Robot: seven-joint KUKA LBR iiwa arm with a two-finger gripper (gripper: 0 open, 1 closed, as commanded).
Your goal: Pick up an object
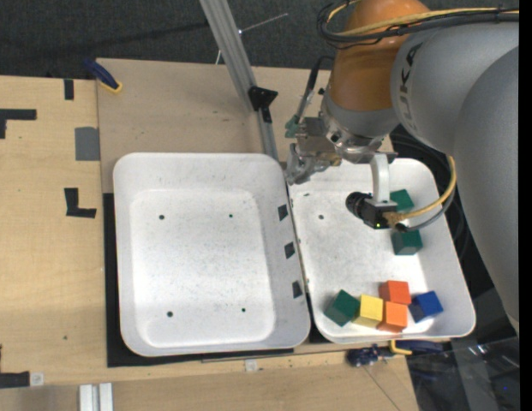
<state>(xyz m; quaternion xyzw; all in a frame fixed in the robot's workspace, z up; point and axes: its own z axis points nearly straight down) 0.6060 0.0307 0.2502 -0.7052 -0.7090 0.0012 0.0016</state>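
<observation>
Above the bench, two white bins sit side by side; my gripper (301, 168) hangs over the top edge where the left bin (197, 255) meets the right bin (445, 272), its grip state impossible to tell. Seven blocks lie in the right bin: three green (341, 306), two orange (396, 292), one yellow (370, 309), one blue (427, 304).

From my screen I cannot tell how the tool (301, 165) stands; the wrist covers it. The arm (454, 84) hides the right bin's (334, 255) far edge and is cut off at the right edge.
</observation>
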